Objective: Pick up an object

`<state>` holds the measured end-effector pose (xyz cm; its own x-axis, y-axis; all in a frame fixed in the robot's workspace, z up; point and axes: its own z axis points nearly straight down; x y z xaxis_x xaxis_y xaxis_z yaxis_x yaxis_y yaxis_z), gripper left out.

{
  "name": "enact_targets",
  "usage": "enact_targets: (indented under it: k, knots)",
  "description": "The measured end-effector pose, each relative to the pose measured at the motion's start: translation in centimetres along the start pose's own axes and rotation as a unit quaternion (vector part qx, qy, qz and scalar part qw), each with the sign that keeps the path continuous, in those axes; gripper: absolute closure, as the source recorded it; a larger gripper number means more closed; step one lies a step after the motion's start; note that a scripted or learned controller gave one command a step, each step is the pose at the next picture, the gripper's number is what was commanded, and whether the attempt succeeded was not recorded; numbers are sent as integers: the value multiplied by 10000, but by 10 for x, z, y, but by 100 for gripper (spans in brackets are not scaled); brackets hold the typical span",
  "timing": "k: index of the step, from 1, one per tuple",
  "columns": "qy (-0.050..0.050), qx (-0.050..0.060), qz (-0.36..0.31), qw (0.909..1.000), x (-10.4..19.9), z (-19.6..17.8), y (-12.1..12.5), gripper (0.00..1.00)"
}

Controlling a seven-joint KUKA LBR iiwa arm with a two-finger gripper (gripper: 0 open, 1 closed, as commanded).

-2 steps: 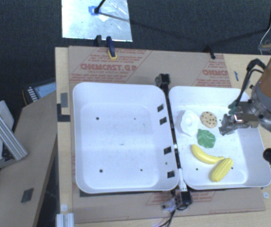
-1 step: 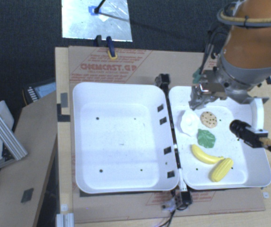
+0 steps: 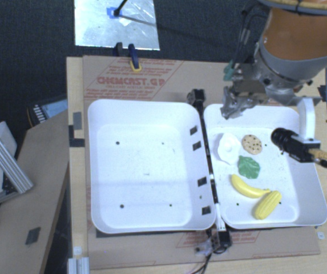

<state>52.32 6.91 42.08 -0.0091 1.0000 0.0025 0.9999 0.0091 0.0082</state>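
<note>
Orange band, grey arm [image 3: 289, 67], yellow cables

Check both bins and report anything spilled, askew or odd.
Nothing stands out. The fried egg, cookie, green leaf, banana and corn cob lie loose but tidy in the right bin.

From here my arm [image 3: 300, 27] is cut off at the top edge, and I can't make out the gripper [image 3: 234, 108] fingers.

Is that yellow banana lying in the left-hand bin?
No, the banana lies in the right bin, beside the green piece.
</note>
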Motion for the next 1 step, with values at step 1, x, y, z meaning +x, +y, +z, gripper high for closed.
enact_targets:
  k: [1]
  knots:
    - [-11, 58, 22, 10000, 3, 51, -39, 100]
